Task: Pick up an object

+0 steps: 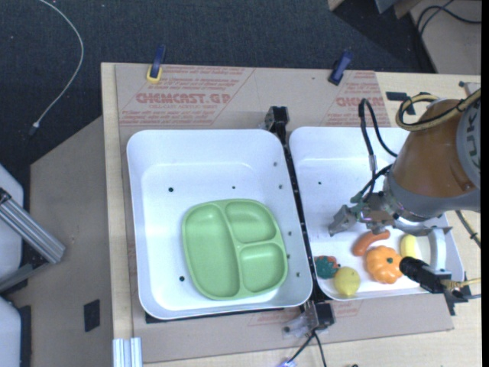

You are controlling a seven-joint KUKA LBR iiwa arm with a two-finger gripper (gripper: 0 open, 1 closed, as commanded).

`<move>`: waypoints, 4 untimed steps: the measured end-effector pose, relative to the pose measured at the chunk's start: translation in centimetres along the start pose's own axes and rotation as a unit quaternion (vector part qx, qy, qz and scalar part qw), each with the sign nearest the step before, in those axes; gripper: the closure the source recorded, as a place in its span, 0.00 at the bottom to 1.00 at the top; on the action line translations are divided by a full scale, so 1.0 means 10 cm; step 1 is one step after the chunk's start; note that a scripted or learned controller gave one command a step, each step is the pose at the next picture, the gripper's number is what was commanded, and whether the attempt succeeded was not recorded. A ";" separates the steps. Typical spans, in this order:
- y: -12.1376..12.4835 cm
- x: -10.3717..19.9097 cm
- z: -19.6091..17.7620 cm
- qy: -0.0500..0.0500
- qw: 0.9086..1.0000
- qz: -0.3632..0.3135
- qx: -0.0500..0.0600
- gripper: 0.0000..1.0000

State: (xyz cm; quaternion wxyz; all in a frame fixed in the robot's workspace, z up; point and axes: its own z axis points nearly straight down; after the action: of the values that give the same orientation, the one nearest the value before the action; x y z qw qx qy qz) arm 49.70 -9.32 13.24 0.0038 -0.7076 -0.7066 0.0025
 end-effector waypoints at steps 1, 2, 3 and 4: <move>0.01 0.00 0.49 0.000 1.000 0.000 -0.004 0.00; 0.01 0.01 0.37 0.000 1.000 0.000 -0.006 1.00; -0.01 -0.09 -0.17 -0.002 1.000 0.000 -0.007 1.00; 0.04 0.00 -0.73 -0.002 1.000 -0.002 -0.008 1.00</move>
State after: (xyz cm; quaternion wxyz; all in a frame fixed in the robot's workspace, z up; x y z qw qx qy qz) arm 50.17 -9.32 20.57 -0.0032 -0.7063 -0.7079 -0.0022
